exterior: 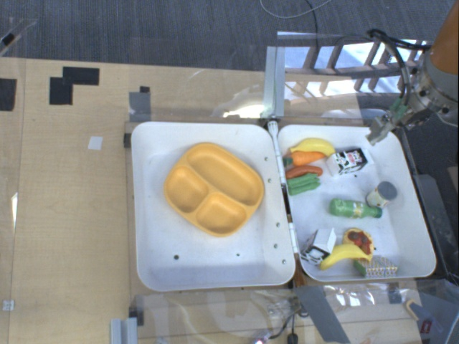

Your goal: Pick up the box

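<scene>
Camera view: box not yet picked, gripper at right bin's far right rim.
Yellow tray fills left bin. Arm is above right bin's far corner; can't tell gripper state, nothing visibly held. Box lies in right bin, near gripper, beside banana, carrot and green bottle. Whole grasp left; clutter crowds its left side.

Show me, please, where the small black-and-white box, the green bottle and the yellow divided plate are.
Black-and-white box (pixel 348 160): camera view, on its printed top face.
Green bottle (pixel 351 208): camera view, on the middle of its body.
Yellow divided plate (pixel 213 163): camera view, on its largest compartment.
</scene>
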Action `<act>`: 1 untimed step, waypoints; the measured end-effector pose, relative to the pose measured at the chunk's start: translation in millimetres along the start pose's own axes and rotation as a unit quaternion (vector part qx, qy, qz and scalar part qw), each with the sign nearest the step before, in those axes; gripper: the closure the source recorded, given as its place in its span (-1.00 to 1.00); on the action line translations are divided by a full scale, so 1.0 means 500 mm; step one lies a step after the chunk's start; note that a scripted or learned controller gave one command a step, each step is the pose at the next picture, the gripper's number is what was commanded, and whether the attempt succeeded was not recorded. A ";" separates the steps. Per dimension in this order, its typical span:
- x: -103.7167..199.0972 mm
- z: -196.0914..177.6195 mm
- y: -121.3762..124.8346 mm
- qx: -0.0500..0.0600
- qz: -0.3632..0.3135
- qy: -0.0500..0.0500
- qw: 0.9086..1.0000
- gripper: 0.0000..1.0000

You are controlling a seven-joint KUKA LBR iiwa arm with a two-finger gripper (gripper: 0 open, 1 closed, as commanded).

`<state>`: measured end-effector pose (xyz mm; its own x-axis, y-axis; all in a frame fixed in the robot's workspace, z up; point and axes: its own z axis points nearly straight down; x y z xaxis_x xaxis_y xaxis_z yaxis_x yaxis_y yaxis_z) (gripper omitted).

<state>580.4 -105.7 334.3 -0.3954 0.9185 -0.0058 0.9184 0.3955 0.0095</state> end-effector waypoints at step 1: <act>0.071 -0.086 -0.059 -0.001 -0.123 0.000 0.992 1.00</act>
<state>538.8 -84.5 376.9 -0.6069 0.7947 -0.0091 0.7947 0.6070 0.0090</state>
